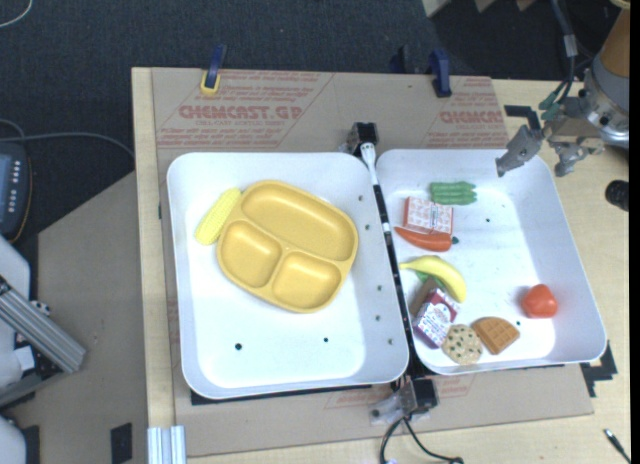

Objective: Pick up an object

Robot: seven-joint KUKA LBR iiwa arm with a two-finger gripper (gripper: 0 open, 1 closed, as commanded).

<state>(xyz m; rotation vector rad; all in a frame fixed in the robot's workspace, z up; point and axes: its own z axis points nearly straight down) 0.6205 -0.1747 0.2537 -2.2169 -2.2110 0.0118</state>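
Gripper: positioned over the far right corner of the right bin, raised above the floor of the bin. Fingers are splayed apart, released, with nothing between them.

Step in hand, by my judgement: approach. No object has been selected by contact; every candidate lies apart from the gripper.

Contents of the right bin, nearest the camera first. Along the near edge: a round cookie, touching a brown toast-like piece on its right and a dark red packet on its left. A red tomato sits alone toward the right wall. A banana lies just beyond the packet. Farther on, a red pepper rests against a red-and-white carton. Farthest, a green bean pod.

Left bin: a yellow divided plate with a corn cob against its left rim.

Next move, as judged: the green bean pod is the nearest candidate. The arm would need to travel left, descend with fingers straddling the pod, then close. The tomato, standing clear of neighbours, offers a less cluttered grasp.
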